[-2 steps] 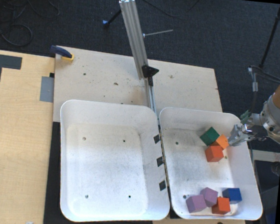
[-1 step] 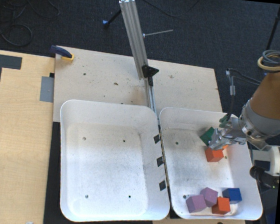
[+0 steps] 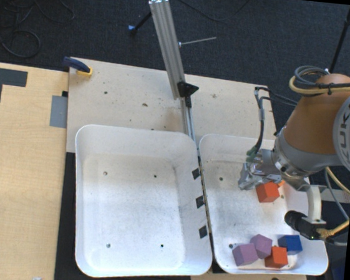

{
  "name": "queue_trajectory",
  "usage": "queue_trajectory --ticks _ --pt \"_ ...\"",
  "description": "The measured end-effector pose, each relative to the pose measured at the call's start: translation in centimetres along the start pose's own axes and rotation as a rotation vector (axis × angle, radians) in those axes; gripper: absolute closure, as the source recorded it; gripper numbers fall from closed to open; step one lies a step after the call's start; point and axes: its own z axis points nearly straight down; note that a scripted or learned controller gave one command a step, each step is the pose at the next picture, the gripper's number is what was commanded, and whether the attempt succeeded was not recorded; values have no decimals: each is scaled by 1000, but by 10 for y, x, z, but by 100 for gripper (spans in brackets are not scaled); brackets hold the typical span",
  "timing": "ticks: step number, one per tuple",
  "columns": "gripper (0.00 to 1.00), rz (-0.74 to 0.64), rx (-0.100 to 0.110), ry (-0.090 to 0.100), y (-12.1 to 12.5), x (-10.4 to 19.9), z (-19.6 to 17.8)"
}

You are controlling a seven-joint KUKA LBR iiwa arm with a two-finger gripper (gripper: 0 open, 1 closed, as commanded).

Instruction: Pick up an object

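Note:
My gripper (image 3: 250, 176) hangs over the upper part of the right bin (image 3: 230, 155), under the grey arm with its orange band. An orange block (image 3: 268, 192) sits right against the gripper's right side; whether it is gripped or just lies beside it on the bin floor cannot be made out. In the bin's near right corner lie two purple blocks (image 3: 245, 254) (image 3: 263, 245), a blue block (image 3: 290, 243) and a second orange block (image 3: 278, 257), bunched together.
The left bin (image 3: 84, 138) lies alongside, split from the right one by a ridge with black clips (image 3: 199, 201). A slanted aluminium bar (image 3: 170, 45) rises from the bench behind the bins. Cables hang by the arm at right.

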Motion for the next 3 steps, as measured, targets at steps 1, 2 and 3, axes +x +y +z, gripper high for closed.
queue_trajectory --ticks 1,2,3 --pt "100 0 0 -1 -5 45 7" --pt "100 0 1 0 -19 100 -2" --pt "100 -1 -2 -1 -26 146 -10"
